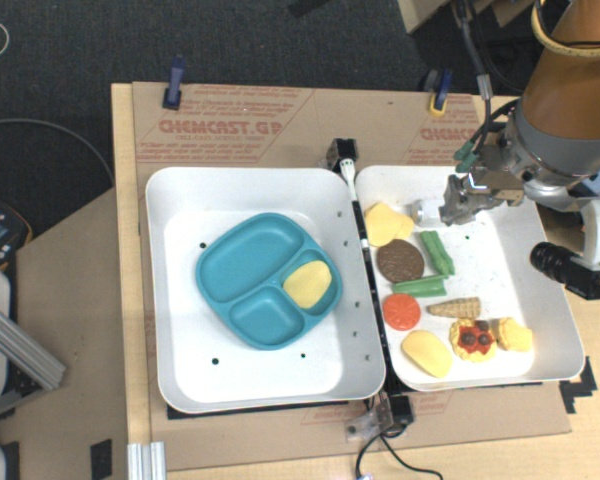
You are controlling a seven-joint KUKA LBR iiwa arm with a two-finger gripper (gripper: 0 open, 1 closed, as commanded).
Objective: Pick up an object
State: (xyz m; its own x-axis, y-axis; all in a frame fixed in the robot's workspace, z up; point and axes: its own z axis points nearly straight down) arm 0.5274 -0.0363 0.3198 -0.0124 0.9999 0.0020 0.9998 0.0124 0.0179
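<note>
Yellow toy food (426,353) lying nearest the front edge of the right bin (550,268), end effector (458,208) hovering over its back edge, grip state unclear

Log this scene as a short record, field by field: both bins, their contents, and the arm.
left bin: holds a blue divided plate with a pale yellow piece in its right compartment
right bin: toy foods, among them a brown round piece, two green sticks, a red round piece, a cone
arm: reaches in from the right
hand: over the right bin's upper part, above the food
held: nothing visibly
</note>
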